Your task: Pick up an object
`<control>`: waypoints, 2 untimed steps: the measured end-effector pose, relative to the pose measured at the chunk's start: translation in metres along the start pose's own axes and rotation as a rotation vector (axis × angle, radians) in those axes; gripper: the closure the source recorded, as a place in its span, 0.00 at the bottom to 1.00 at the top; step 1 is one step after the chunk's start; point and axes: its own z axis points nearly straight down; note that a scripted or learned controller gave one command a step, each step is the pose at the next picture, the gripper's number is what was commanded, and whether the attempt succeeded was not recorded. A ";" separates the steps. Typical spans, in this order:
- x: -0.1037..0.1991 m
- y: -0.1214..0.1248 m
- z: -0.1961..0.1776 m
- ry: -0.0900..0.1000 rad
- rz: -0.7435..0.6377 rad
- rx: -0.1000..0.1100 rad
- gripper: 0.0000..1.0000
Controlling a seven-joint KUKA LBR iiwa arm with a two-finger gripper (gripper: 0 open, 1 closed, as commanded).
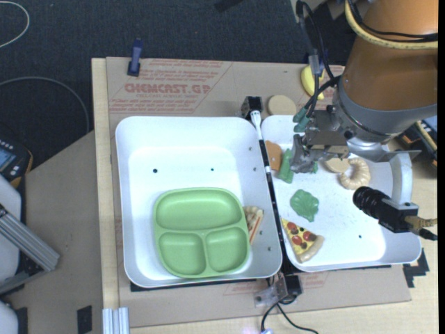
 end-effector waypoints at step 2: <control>-0.002 0.002 -0.088 0.000 0.011 -0.026 1.00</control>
